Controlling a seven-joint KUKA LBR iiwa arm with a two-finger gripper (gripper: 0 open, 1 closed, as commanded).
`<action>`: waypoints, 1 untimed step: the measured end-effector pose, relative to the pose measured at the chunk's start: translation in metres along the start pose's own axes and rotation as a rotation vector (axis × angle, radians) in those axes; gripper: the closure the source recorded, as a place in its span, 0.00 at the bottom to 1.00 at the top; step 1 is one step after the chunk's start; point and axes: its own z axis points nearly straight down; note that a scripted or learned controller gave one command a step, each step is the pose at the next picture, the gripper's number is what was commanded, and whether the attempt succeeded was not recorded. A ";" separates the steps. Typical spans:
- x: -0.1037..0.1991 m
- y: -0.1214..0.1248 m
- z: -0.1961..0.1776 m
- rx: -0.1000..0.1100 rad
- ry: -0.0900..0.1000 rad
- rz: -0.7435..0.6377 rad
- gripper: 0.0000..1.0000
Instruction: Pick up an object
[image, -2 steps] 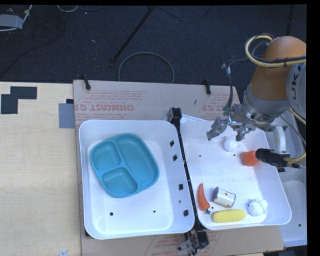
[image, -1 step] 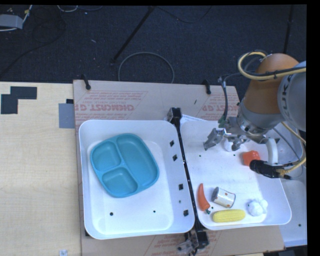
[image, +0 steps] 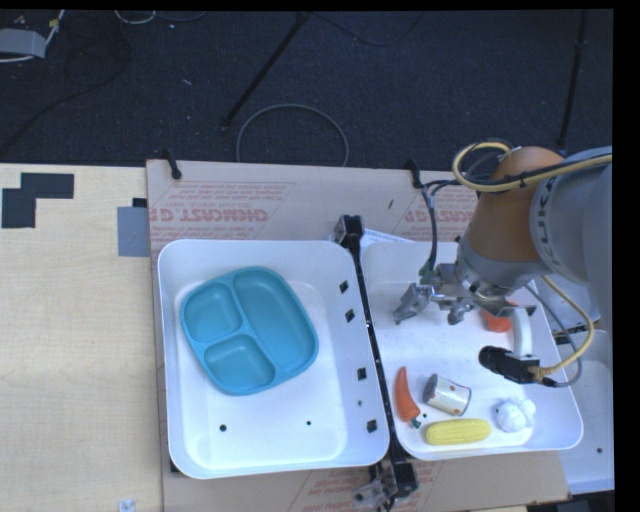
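Grey arm (image: 560, 215) bent down from the right over the right bin (image: 400, 270); jaws (image: 432, 303) seemingly spread, holding nothing, above carrot (image: 404, 394), can (image: 446, 395) and corn (image: 458, 432).

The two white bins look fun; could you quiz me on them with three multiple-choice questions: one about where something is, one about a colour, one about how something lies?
1. Where is the blue three-compartment plastic plate?
A. In the left white bin
B. In the right white bin
C. On the bare bench

2. What colour is the plastic corn cob near the right bin's front edge?
A. Green
B. Yellow
C. Purple

3. How does the small silver metal can lie?
A. On its side
B. Stacked on the plate
C. Hanging from the gripper

Answers:
1. A, the plate lies inside the left bin, left of the black divider.
2. B, the cob is plainly yellow, between the orange plastic carrot and the crumpled white object.
3. A, the can lies tipped over on the bin floor, apart from the robot's gripper.
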 end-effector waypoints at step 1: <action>0.001 0.000 0.038 -0.003 -0.001 0.001 0.00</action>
